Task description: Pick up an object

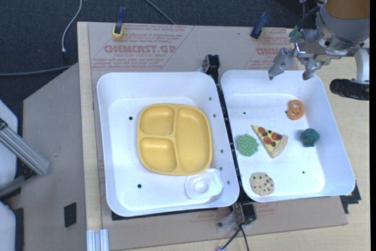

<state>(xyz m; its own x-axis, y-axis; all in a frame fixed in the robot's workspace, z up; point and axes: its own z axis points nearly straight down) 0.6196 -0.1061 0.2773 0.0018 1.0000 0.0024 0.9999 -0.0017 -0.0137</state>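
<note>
The yellow divided plate [174, 139] serves as the landmark; it lies in the left bin [111, 126], with two smaller compartments on its left side and one long compartment on its right. Just off its lower right corner, touching its edge, sits a small white fried-egg toy [202, 185]. Up and to the left of the plate, on the board [94, 56] beyond the bin, red lettering reads "CHEMCAST GP", repeated in rows, with a blue and yellow clamp [120, 23] at the board's far edge.

Right of the plate, across the divide, lies the right bin [335, 150]. Nearest the plate is a green round leafy toy [247, 144]. Just beside it lies the pizza slice [270, 139], its long axis running on a diagonal, the tip pointing up and left toward the plate's upper side and the crust at lower right. Below these, level with the plate's lower edge, is a chocolate-chip cookie [261, 183]. Farther right sit an orange pretzel-like ring [295, 109] and a dark green broccoli-like piece [309, 137].

Well up and right of the plate, the gripper [292, 69] hangs over the far rim of the right bin, its two fingers spread apart and holding nothing, well apart from every toy.
</note>
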